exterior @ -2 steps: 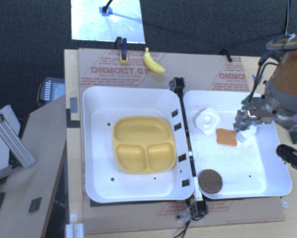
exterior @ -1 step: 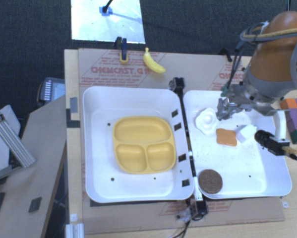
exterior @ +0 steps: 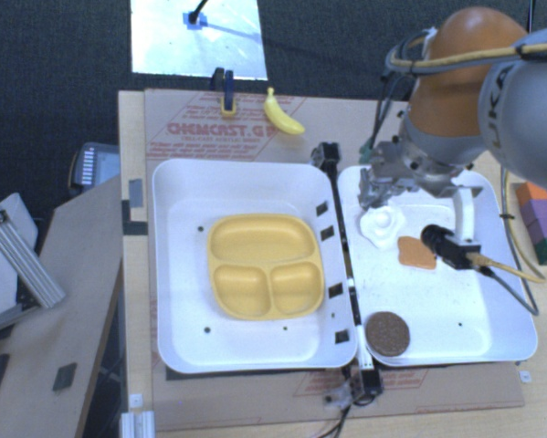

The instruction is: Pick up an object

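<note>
— Over the right bin (exterior: pixel 506 336), what can you make out of the jaws (exterior: pixel 380 192)?

— Little. The arm's grey wrist and orange band cover most of them — whether they are parted or closed, I cannot tell, and nothing shows between them.

— And the things to pick?

— A white, crumpled-looking object (exterior: pixel 381 226) lies just below the jaws, its upper edge close against them; contact is unclear. Beside it sits an orange piece (exterior: pixel 417 253), and a brown disc (exterior: pixel 387 333) rests near the bin's front edge. The left bin (exterior: pixel 177 245) holds a yellow divided tray (exterior: pixel 262 265); a banana (exterior: pixel 282 115) lies on the tabletop behind.
</note>
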`<action>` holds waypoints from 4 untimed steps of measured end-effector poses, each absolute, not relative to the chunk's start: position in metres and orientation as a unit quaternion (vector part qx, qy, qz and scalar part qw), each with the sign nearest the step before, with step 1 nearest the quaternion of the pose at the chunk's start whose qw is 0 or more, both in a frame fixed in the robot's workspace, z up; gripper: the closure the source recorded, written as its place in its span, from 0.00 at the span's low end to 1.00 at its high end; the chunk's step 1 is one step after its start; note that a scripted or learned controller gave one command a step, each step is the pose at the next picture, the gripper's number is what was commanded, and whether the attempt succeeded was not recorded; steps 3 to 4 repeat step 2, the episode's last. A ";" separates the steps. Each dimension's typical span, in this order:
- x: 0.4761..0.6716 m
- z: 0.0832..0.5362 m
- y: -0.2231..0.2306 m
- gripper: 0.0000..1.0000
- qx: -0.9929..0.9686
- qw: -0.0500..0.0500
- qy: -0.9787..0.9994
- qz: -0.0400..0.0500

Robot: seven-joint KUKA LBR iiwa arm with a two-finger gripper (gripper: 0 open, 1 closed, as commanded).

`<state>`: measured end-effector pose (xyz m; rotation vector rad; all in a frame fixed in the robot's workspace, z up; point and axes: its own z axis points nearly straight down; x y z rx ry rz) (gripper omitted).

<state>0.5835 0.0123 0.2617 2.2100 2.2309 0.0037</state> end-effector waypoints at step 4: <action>0.645 0.219 0.095 1.00 0.704 0.001 0.710 0.002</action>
